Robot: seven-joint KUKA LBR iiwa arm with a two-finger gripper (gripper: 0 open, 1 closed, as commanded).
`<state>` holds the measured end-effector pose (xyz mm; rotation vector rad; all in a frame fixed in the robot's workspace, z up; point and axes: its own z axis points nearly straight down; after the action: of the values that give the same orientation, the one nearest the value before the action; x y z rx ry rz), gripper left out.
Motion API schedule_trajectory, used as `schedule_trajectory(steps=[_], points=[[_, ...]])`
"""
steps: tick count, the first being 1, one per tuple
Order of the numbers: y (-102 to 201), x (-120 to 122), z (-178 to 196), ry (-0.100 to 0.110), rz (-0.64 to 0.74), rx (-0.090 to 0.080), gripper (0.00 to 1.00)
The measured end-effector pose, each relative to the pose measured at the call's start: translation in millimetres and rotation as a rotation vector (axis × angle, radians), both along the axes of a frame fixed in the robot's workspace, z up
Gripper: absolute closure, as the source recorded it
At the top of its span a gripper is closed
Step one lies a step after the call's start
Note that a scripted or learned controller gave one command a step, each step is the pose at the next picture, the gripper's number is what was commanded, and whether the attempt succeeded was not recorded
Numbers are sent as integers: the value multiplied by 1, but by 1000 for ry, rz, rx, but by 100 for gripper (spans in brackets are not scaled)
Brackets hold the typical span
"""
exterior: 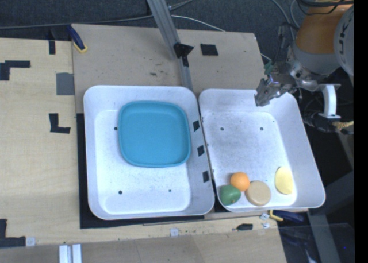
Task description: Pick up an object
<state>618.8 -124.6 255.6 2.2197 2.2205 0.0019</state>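
Four small objects lie together at the front of the right bin [253, 135]: an orange ball [240, 181], a green piece [229, 194], a tan round piece [258, 193] and a yellow piece [283, 180]. My gripper [265, 95] hangs over the bin's far right corner, well behind those objects. Nothing shows between its fingers.
The left bin [103, 193] holds a square blue plate [154, 133]. A grey metal pole [167, 20] slants down to the gap between the bins at the back. Cables run behind the bench. The grey arm with its orange band [322, 20] fills the upper right.
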Motion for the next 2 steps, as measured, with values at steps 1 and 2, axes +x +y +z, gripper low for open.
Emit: schedule_trajectory(steps=[1, 2], points=[[47, -16, -14, 3, 2, 1, 100], [98, -28, -26, 3, 2, 1, 100]])
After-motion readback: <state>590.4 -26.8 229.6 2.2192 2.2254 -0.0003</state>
